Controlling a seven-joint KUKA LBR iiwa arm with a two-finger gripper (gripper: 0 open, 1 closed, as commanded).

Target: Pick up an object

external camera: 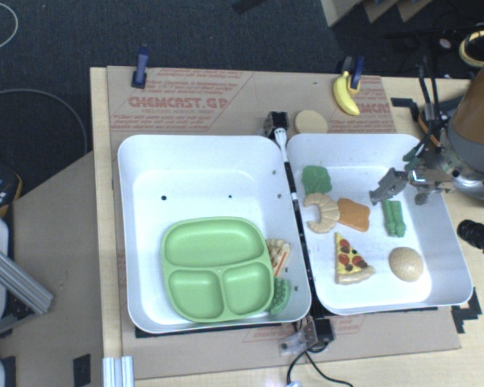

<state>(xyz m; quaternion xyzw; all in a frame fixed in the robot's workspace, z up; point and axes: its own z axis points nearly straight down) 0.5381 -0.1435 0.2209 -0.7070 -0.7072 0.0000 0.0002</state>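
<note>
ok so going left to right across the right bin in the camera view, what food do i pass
croissant → pizza slice → green pickle → bread roll. The green leafy piece and orange piece overlap others in left-right position, so I leave them out. The gripper hangs above the pickle.

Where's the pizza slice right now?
The pizza slice lies in the right bin, near its front edge, just below the orange piece and left of the tan ball.
</note>
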